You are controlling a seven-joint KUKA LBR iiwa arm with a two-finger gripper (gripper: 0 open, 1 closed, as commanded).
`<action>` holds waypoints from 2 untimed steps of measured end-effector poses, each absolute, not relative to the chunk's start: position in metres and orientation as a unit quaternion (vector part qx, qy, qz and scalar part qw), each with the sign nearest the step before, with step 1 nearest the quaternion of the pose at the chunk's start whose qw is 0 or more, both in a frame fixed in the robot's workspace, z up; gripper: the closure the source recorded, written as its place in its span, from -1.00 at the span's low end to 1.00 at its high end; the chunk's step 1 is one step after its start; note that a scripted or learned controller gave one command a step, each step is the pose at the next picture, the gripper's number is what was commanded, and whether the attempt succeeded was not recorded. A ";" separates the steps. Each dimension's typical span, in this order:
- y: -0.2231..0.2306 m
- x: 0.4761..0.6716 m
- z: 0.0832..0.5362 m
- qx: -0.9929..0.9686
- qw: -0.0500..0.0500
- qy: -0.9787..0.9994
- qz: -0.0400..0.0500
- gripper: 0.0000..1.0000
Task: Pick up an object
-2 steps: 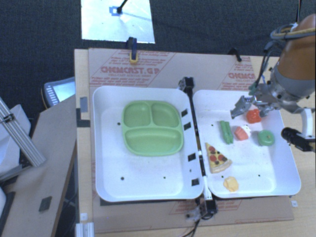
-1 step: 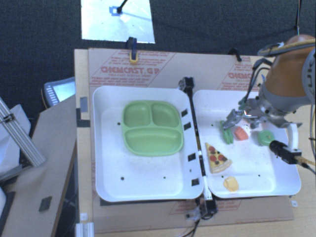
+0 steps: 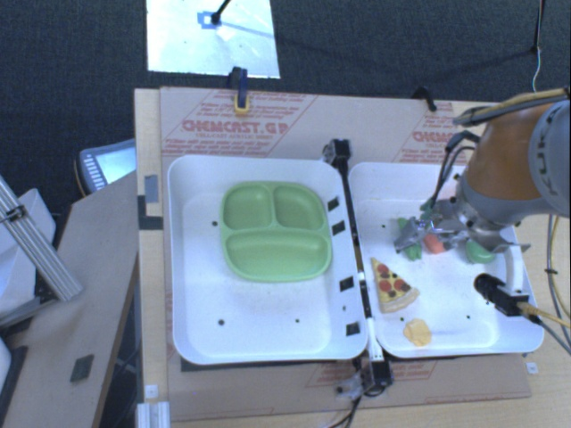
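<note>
My gripper (image 3: 417,235) is low in the right bin (image 3: 455,337), at its middle, under the grey arm with the orange band. Right beside its tip lie a small green piece (image 3: 413,251) and an orange-red piece (image 3: 434,244); I cannot see whether either is held. Another green object (image 3: 479,251) lies just right of them, partly under the arm. A toy pizza slice (image 3: 393,285) lies in front of the gripper near the divider, and a small yellow piece (image 3: 417,332) sits by the bin's front wall.
The left bin (image 3: 192,319) holds a light green divided plate (image 3: 274,231) at its middle. A black divider strip (image 3: 350,239) runs between the bins. A black cable fitting (image 3: 500,294) hangs over the right bin's front right.
</note>
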State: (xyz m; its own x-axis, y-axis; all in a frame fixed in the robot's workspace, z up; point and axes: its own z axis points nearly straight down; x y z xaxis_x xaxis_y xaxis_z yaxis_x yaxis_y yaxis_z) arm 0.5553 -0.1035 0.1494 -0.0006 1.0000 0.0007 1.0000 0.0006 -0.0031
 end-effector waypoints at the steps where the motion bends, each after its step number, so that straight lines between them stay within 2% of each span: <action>1: -0.108 0.562 0.103 -0.707 0.001 -0.707 0.000 -1.00; 2: -0.109 0.563 0.116 -0.707 -0.001 -0.707 -0.001 1.00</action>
